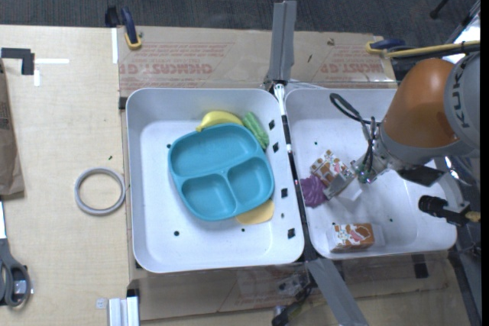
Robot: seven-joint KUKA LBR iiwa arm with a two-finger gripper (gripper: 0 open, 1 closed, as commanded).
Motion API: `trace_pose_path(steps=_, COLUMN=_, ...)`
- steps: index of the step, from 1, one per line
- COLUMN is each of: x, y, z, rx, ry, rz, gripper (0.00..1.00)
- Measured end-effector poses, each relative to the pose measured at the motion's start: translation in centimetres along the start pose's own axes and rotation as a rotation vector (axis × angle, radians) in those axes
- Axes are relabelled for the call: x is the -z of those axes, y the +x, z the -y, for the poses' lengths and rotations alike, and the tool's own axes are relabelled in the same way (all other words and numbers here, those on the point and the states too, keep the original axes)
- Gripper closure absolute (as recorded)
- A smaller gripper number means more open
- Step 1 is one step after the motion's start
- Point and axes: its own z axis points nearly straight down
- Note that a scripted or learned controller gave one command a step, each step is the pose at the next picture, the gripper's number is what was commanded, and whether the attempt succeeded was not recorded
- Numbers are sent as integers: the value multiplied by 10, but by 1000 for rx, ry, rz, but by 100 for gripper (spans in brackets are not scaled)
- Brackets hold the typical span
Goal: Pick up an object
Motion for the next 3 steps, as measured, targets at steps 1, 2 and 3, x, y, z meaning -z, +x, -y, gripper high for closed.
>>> trace_pose_path(steps=1, x=8, y=-1, z=1, rx=-5, ry=0, rz=-1, gripper=100)
trace_pose_path(steps=2, x=141, y=44, z=-65, rx=21, ry=1, rz=2, gripper=100)
trace_pose_path(steps=3, x=143, y=41, z=-72, rx=42, ry=1, rz=2, gripper=100)
